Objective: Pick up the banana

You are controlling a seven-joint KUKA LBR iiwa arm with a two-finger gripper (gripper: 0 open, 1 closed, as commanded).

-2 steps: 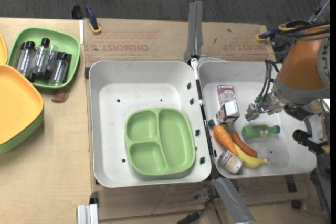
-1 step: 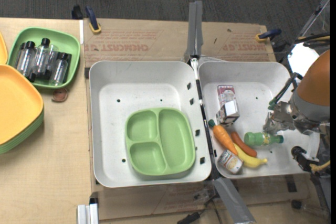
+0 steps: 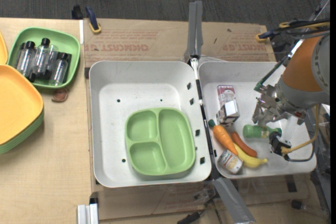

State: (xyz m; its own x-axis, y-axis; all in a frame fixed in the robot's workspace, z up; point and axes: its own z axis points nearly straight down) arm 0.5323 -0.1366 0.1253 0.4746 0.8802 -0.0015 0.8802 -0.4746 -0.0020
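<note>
While the banana (image 3: 248, 157) lies near the front wall of the right bin (image 3: 299, 165), the gripper (image 3: 266, 118) hangs above and just to its right, over a green bottle (image 3: 258, 131) that lies on its side between the two. How far the claw is parted cannot be told from this slant, and nothing can be seen between its tips. An orange carrot (image 3: 223, 137) and a red-orange piece (image 3: 243, 145) lie against the banana's left and upper side, and a small can (image 3: 232, 162) sits just left of its near end, so that side is crowded. A small carton (image 3: 229, 106) stands further back in the bin. To the banana's right the bin floor is bare up to the right wall. In the left bin (image 3: 105, 113) rests a green divided tray (image 3: 159, 140), well apart from the arm.
</note>
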